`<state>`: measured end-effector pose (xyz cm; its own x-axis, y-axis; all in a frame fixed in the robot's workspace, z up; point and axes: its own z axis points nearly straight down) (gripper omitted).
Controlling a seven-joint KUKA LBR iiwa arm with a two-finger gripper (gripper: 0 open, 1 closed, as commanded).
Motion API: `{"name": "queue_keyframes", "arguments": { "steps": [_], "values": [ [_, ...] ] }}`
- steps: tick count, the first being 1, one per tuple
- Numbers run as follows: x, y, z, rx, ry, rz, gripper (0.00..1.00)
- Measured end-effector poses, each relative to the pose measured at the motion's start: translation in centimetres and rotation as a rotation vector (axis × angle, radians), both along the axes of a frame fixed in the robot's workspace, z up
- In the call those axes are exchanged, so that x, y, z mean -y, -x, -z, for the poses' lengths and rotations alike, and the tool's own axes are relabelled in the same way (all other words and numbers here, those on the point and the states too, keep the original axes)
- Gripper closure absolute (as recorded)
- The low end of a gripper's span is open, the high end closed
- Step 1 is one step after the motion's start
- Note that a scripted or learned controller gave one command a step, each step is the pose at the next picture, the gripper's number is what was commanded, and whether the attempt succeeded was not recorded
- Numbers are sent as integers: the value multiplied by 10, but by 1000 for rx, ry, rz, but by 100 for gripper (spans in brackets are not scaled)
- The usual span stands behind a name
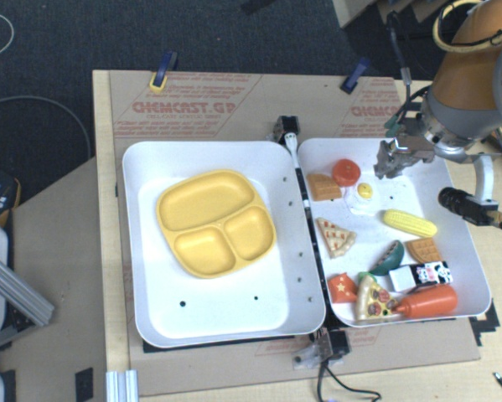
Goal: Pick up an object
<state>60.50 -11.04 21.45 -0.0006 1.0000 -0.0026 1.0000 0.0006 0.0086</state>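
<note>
The right bin holds several toy foods: a red tomato, a tan bread piece, a fried egg, a yellow corn cob, a pie wedge, a pizza slice and an orange carrot. My gripper hangs over the bin's far part, just right of the tomato and above the egg. Nothing shows between its tips.
In the left bin lies a yellow divided plate. More toys crowd the right bin's near side: a teal piece, a cracker, a black-and-white block and a red piece. Clamps hold the board's far edge.
</note>
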Motion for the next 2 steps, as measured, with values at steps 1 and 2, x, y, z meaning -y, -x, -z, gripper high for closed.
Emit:
{"name": "queue_keyframes", "arguments": {
  "steps": [1, 2],
  "values": [
    [0, -1, -11, -4, -1, 0, 100],
    [-48, 2, -19, -8, -4, -3, 100]
  ]
}}
